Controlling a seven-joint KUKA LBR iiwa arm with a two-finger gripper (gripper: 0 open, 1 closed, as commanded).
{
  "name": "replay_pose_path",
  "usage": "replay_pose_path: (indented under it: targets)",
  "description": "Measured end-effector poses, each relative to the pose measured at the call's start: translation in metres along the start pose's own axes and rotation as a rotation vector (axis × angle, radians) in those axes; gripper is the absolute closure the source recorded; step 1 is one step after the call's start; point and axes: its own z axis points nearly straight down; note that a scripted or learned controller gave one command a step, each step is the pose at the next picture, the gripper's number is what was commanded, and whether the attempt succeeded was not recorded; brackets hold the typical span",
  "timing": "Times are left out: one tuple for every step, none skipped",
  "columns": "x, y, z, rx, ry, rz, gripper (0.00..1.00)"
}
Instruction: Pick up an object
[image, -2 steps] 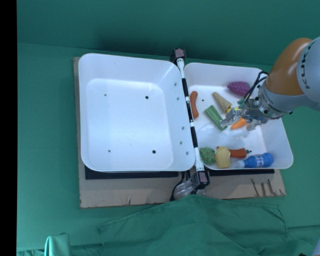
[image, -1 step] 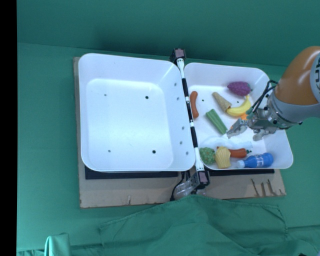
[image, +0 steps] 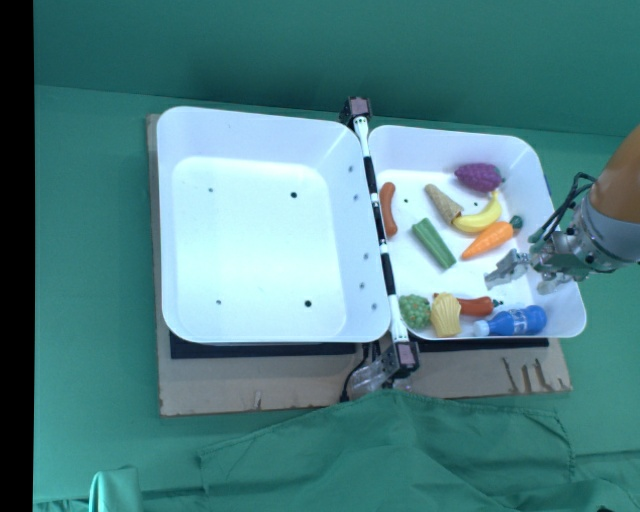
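1. The table (image: 90, 250) is covered in green cloth; a brown cardboard sheet (image: 250, 395) lies under two white bins, and a crumpled green cloth (image: 400, 450) lies across the near edge.
2. The left bin (image: 180, 130) sits just beside the right bin (image: 530, 160), with a black-and-white bar (image: 375, 215) along the seam between them.
3. The right bin holds toy foods: purple grapes (image: 478, 177), a banana (image: 480, 216), a carrot (image: 487, 240), a cone (image: 442, 202), a green cucumber (image: 433, 243), a sausage (image: 388, 208), a green leafy piece (image: 414, 310), a yellow corn-like piece (image: 445, 314), a red chilli (image: 474, 306) and a blue bottle (image: 512, 322).
4. No writing is legible; the bottle's label is too small to read.
5. The gripper (image: 500, 273) hangs over the right bin's right side, above the chilli and bottle; its fingers look spread, with nothing between them.
6. The arm (image: 615, 210) is cut off at the right.
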Motion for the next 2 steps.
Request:
replay_pose_path:
  targets:
    - [0.011, -0.002, 0.054, -0.007, -0.002, -0.002, 0.0]
    - [0.001, -0.003, 0.035, -0.002, -0.001, -0.003, 0.0]
